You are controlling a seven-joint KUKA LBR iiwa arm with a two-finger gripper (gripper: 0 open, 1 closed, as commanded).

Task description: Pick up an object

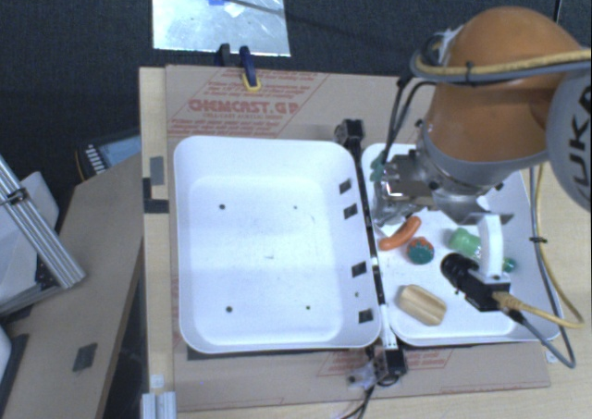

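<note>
Nearest the camera, a strip of brown cardboard (277,366) with faded red print lies flat under both bins. Just beyond it, by the near rim of the right bin (453,326), rests a tan block (422,304), oval and smooth, with a matt, wood-like face. Further in lies a small teal ball (421,251) with an orange patch, and just beside it an orange stick (400,234), rounded at the ends and set at a slant, close to the wall shared with the other bin. A glossy green piece (464,241), stubby and roughly cylindrical, sits to the right of the ball, apart from it. Above the orange stick hangs the gripper (396,193), a cluster of bare metal and grey parts; whether it is open or closed cannot be told, and nothing is seen held in it. Over it swells the arm's orange band (499,75), a smooth dome. The left bin (268,251) is shallow, white and slightly shiny, with rounded corners and a few tiny dark dots on its floor; small black clips (351,212) line the seam between the bins. Farther back two clamps (242,64) grip the cardboard's far edge, and beyond them a crinkled silver sheet (220,1) lies on dark, coarse fabric.
</note>
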